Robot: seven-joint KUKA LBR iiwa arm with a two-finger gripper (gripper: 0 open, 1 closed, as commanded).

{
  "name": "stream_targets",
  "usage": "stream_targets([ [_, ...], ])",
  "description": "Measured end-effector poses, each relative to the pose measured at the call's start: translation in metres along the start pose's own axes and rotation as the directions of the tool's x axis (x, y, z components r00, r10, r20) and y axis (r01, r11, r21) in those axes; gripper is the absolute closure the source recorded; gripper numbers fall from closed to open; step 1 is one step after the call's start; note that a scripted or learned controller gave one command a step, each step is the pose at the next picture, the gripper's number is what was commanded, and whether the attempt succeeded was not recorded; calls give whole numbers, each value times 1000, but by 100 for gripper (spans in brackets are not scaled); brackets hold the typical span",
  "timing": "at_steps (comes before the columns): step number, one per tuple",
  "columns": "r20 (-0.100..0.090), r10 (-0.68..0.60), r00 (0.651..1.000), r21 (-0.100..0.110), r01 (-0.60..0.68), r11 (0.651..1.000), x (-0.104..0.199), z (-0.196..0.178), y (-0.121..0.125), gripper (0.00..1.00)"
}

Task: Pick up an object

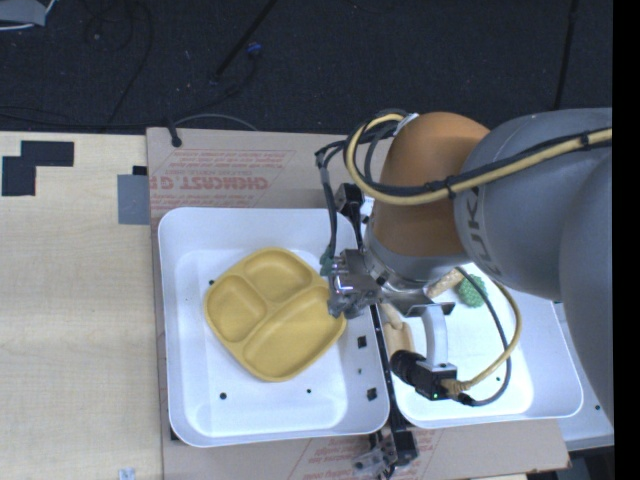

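A: Where is the gripper (338, 293)?

B: At the right edge of the plate (272, 313), low over the wall between the two bins. The metal parts at its tip meet the plate's rim, or come very close to it.

A: Is it clenched on the plate?

B: I cannot tell. The wrist hides most of the tip, and what shows is too small and cluttered to read. I see nothing plainly gripped, so I would not call the plate held.

A: How does the plate lie?

B: Flat on the floor of the left bin (200, 408), turned at an angle, its three compartments facing up. It does not look lifted.

A: What lies further out from the plate?

B: The orange band (425, 173) sits above and to the right of the plate, and the grey arm (560, 208) runs off to the right beyond it. A yellow cable (400, 188) loops around the band. Right of the plate, in the right bin (560, 393), something green (470, 290) and a tan piece (398, 336) peek out from under the arm. I cannot make out what they are.

A: So how far along is the pick?

B: I judge it to be at the reach. The gripper is down at the plate's edge, but no lift shows. A sure grasp and the raise are both left to do.
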State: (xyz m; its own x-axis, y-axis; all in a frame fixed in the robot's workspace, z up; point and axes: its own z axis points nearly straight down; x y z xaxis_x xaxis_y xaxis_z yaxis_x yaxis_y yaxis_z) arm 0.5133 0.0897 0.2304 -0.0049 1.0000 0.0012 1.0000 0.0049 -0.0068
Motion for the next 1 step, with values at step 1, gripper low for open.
stream_targets([
  [1, 2, 3, 1000, 0, -3, 1000, 17, 13, 6, 100],
])
